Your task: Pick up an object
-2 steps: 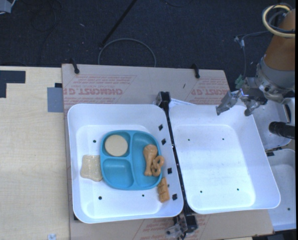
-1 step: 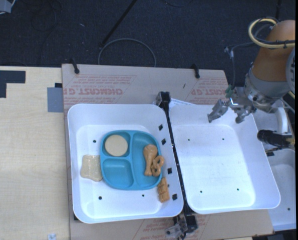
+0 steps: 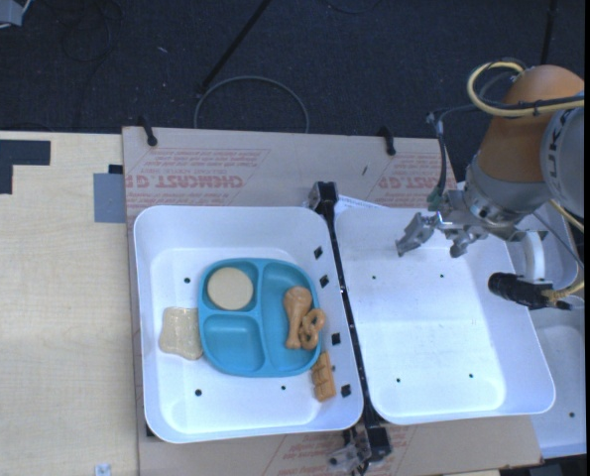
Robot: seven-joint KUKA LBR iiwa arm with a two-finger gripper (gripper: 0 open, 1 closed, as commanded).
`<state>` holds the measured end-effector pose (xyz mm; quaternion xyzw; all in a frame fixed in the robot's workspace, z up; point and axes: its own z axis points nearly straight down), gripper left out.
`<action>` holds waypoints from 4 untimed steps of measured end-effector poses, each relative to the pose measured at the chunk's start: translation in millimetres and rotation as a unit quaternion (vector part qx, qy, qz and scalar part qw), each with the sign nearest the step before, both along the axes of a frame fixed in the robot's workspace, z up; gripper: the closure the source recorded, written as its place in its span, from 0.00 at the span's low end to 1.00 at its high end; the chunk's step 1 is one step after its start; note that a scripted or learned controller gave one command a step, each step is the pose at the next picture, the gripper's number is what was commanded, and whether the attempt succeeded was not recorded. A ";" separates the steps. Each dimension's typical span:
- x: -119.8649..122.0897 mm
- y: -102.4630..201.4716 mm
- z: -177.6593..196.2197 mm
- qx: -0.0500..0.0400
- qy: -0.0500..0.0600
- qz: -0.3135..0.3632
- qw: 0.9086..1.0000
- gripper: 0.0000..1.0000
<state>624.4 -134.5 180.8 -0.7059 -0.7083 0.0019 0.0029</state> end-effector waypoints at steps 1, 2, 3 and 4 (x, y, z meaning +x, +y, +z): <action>2.1 3.5 -63.3 0.000 0.000 -0.001 1.000 0.00; 2.6 2.6 -50.0 0.000 -0.001 -0.001 1.000 1.00; 11.9 4.0 -2.2 -0.001 -0.005 -0.001 1.000 1.00; 12.1 3.1 40.4 -0.001 -0.004 -0.001 1.000 1.00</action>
